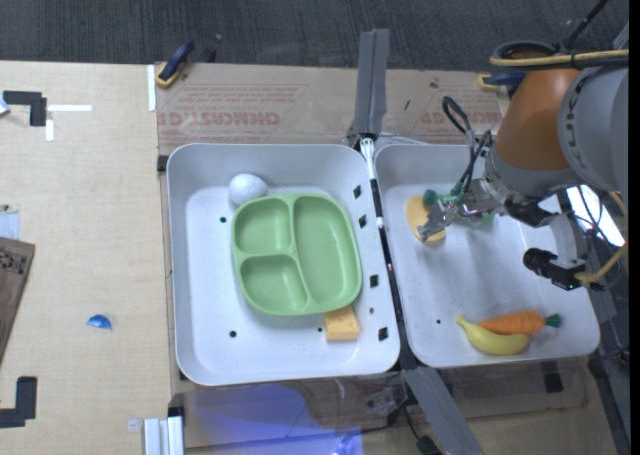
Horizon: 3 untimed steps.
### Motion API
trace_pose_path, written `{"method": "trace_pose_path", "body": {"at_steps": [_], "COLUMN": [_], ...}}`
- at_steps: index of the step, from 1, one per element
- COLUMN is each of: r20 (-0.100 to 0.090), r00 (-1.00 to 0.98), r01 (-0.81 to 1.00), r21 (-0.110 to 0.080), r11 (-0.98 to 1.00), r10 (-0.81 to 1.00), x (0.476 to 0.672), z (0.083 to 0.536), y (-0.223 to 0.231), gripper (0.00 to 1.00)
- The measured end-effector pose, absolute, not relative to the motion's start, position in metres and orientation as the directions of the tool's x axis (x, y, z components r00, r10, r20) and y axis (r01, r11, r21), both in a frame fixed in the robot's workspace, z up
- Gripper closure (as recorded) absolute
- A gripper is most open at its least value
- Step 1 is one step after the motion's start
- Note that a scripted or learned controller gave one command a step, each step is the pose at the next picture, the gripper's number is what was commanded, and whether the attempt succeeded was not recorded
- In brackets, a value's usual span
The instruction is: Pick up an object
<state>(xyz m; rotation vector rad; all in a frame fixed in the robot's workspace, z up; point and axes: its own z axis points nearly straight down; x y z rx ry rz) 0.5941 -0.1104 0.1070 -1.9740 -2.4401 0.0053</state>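
Mirrored red print on the cardboard (pixel 270 108) is unreadable; the hand's (pixel 432 228) grip state can't be told.

The arm's gripper (pixel 436 220) hangs low in the right bin (pixel 440 328), at a yellow object (pixel 416 213); a banana (pixel 494 339) and carrot (pixel 512 322) lie near its front. A green tray (pixel 296 253) sits in the left bin (pixel 190 273).

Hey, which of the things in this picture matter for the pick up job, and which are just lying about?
Job:
gripper
yellow piece at the gripper
carrot
banana
white ball
orange block
green divided plate

Lying about:
blue clip
small blue bit
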Motion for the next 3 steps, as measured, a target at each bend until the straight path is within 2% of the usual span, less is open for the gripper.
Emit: {"method": "trace_pose_path", "body": {"at_steps": [1,2,3], "r20": [0.000,0.000,0.000], "r00": [-0.090,-0.090,-0.090], "r01": [0.996,0.996,0.996], "r21": [-0.003,-0.005,-0.005], "r11": [0.090,0.090,0.090], "r10": [0.996,0.996,0.996], "x": [0.6055,0.6054,0.6053], "z": [0.0897,0.0967,0.0967], "y": [-0.0987,-0.0997,-0.0997], "gripper": [0.00,1.00,0.00]}}
